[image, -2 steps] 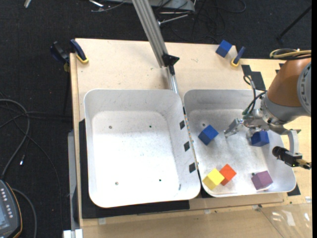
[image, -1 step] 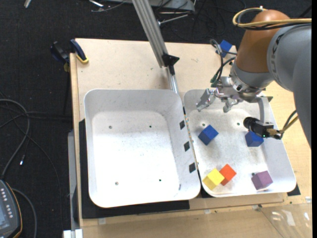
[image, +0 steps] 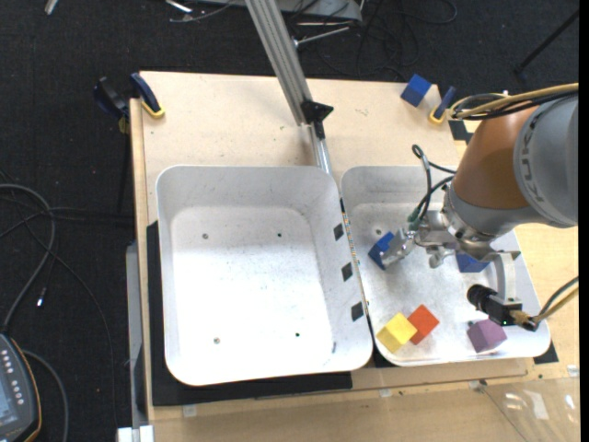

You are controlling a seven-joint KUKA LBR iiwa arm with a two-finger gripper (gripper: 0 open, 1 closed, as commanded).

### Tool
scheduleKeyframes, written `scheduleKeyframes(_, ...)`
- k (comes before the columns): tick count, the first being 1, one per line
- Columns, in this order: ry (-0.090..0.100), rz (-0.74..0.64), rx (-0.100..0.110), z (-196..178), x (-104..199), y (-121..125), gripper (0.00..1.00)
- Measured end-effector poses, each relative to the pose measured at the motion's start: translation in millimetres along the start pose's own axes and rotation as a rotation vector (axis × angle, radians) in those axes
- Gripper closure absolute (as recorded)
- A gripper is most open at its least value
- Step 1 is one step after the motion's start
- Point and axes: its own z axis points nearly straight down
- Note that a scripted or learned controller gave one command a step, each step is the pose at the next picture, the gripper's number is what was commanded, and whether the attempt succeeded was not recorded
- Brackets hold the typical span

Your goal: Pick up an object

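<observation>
In the right bin (image: 368,187), a small blue block (image: 380,247) lies near the left wall. My gripper (image: 416,254) hangs just to its right, low over the bin floor and open. Its left finger (image: 398,252) is right beside the block, and nothing sits between the fingers. A second blue block (image: 470,264) peeks out from under the wrist on the right. A yellow block (image: 397,332) and an orange block (image: 424,321) touch each other near the bin's front edge. A purple block (image: 486,335) lies in the front right corner.
The left bin (image: 184,187) stands alongside, sharing a raised divider (image: 348,256) with the right one. Another blue block (image: 417,88) rests on the bench at the back right. A slanted metal pole (image: 281,49) crosses the back of the bench.
</observation>
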Motion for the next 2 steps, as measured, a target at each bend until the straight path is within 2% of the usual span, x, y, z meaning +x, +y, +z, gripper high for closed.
scheduleKeyframes(1, -0.001, -0.008, -0.015, 36.2, -11.8, 54.5, 0.0)
scheduleKeyframes(2, 0.0, -0.009, -0.013, 25.3, -11.3, 53.0, 1.0)
